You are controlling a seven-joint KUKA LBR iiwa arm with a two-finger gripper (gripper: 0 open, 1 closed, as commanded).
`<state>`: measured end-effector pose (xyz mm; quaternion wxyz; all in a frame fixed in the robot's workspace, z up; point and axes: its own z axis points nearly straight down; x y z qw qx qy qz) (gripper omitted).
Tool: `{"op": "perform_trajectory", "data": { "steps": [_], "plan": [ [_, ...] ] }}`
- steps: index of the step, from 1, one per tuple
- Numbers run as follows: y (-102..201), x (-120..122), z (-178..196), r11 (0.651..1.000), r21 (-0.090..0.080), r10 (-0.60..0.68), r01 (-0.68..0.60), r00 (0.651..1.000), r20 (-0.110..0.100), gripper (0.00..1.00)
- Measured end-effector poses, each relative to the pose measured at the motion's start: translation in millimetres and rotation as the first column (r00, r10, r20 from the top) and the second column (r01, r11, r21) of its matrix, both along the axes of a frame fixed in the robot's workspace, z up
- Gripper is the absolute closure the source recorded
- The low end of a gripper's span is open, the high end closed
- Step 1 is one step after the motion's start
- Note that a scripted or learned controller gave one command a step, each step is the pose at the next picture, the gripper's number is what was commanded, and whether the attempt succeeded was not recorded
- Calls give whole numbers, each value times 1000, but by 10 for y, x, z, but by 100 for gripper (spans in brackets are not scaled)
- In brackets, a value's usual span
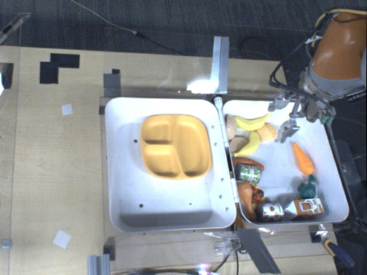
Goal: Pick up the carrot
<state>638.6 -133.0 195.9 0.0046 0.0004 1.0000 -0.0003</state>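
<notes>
Orange and tapered, the small plastic toy carrot [303,158] with its dark green leafy top lies flat on the smooth floor of the shallow white right-hand bin [338,179]. It sits toward the far right wall, thick end pointing away from me up the view, tip running down toward its green top.

My end effector [291,122] hangs above and to the left of the carrot, apart from it, with nothing between its fingers; whether they are spread or closed I cannot tell.

I judge the carrot light, stiff and hollow, with a slick moulded skin that could squirt out of a pinch near the narrow end. The thick middle of the body looks the best place to close, fingers set across its width.

Left of the carrot crowd a yellow plastic banana [250,121], a ridged tan waffle-like piece [265,132] and a green-labelled can [249,171]; below it stands a small orange carton [308,207].
</notes>
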Motion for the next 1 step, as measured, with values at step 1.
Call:
{"op": "perform_trajectory", "data": {
  "steps": [1],
  "plan": [
    [-579,-242,-197,995,-1,-100,100,995,0,0]
  ]
}}
